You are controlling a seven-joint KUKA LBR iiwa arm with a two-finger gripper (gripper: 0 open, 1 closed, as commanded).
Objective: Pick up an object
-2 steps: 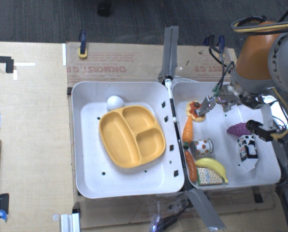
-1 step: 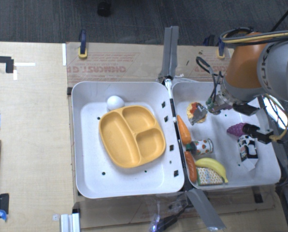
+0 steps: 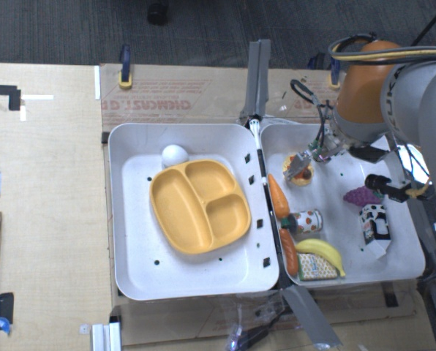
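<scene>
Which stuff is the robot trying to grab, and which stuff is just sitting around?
Could be grabbed (right bin):
gripper over a small yellow-and-red toy
carrot
banana
purple grapes
small can
black-and-white carton

Just sitting around:
yellow divided plate
white ball
left bin
blue clamp

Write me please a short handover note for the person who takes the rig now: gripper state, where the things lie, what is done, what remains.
Gripper: low in the right bin, on a small yellow object; grasp unclear.
Right bin: carrot, can, banana, grapes, black-and-white carton.
Left bin: yellow divided plate, white ball.
Done: nothing visibly lifted.
Left: secure one object and raise it.
</scene>
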